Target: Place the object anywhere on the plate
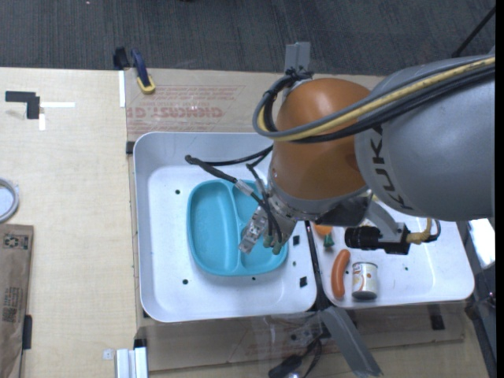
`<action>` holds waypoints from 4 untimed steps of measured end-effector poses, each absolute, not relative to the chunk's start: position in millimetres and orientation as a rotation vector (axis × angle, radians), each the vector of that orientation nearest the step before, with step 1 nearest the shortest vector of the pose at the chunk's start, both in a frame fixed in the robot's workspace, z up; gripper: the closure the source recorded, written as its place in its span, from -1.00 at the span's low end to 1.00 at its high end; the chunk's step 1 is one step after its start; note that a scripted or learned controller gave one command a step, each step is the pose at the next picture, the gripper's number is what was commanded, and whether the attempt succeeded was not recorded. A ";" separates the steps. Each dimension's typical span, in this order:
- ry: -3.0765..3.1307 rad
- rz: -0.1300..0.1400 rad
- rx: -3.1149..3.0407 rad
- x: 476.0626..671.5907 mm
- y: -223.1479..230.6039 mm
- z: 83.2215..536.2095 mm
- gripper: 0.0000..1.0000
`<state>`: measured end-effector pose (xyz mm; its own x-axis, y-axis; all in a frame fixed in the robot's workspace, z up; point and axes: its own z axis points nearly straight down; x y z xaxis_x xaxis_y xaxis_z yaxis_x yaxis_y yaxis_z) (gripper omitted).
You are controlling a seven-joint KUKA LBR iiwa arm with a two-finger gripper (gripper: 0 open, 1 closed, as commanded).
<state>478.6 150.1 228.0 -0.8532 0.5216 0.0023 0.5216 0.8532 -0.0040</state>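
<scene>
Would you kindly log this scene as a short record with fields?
plate: blue, two compartments, in the left bin
end effector: over the plate's right part
held object: cannot tell
right bin: holds a sausage and a can, side by side
arm: grey with orange band, reaching in from the right

Off to the far side of my bench a blue-handled clamp [140,69] grips the cardboard sheet [197,101] with red print. A roll of tape [6,200] sits near the edge beside a brown paper bag [16,286]. In the bin beside mine lie a hot dog [339,274] and a small can [364,280], just beside each other.
</scene>
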 end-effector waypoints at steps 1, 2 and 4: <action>-3.094 0.005 -0.522 494.3 228.6 172.2 1.00; -3.129 0.002 -0.272 536.1 206.4 188.1 1.00; -3.105 0.005 -0.456 477.8 218.8 200.5 1.00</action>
